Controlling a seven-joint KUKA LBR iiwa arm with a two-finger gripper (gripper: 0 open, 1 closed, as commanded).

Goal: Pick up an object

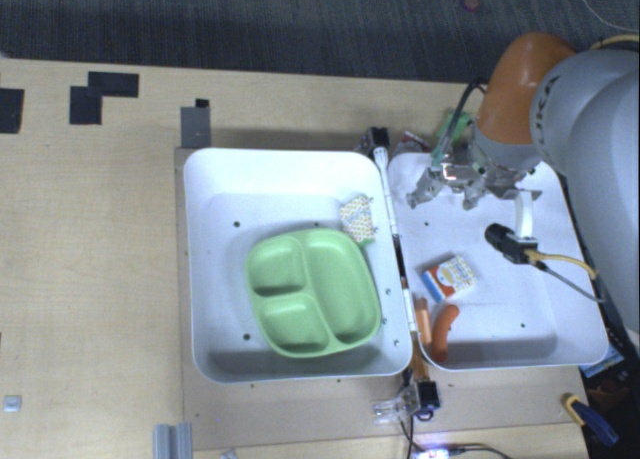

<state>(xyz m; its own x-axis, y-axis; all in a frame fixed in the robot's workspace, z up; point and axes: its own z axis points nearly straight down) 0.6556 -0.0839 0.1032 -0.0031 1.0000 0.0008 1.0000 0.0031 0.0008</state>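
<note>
My gripper (pixel 441 197) hangs over the far part of the right bin (pixel 560 337), its fingers spread apart with nothing between them. Below it, nearer the front, a small white, blue and orange box (pixel 453 276) lies on the bin floor. An orange sausage-shaped thing (pixel 443 327) and a thin brown stick (pixel 422 315) rest in that bin's front left corner. In the left bin (pixel 215 207) lies a green divided plate (pixel 312 290). A small patterned piece (pixel 357 215) leans by that bin's right wall.
The wall between the two bins (pixel 397 247) runs just left of the gripper. The grey arm with its orange band (pixel 520 87) covers the right bin's far right corner. Black marks (pixel 100 95) sit on the wooden bench at far left.
</note>
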